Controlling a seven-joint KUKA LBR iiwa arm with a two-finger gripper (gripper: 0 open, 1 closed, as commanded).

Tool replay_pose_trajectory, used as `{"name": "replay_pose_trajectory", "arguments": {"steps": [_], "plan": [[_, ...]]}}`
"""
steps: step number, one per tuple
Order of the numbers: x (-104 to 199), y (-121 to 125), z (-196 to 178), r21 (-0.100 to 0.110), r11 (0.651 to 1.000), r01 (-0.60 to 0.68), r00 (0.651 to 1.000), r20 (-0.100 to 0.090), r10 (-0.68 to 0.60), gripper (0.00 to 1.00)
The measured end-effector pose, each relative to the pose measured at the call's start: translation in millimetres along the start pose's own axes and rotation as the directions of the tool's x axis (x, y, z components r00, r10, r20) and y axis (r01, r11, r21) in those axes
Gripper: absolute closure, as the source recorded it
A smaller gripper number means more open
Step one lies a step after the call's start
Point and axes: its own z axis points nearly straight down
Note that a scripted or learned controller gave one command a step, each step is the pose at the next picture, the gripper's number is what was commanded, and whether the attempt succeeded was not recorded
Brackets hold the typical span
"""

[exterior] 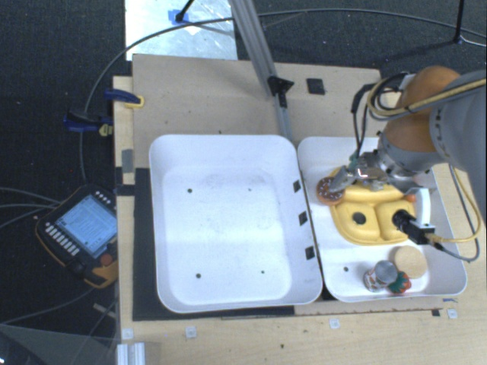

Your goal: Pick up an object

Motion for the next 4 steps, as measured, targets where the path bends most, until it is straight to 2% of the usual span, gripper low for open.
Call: {"name": "replay_pose_trajectory", "arguments": {"steps": [1,2,3,4], "plan": [[3.9,4.4,-14.5,-0.009,1.000,0.004,1.000,-0.008,-0.004,1.00],[1.7,5.8,-58.1,0.020,1.000,0.000,1.000,-0.002,0.000,1.00],[1.4,8.6,-104.1,0.018,1.000,0.001,1.000,-0.002,-0.001,1.00],[62.7,12.9,-111.3,0.021,1.000,0.007,1.000,-0.006,-0.007,1.00]]}}
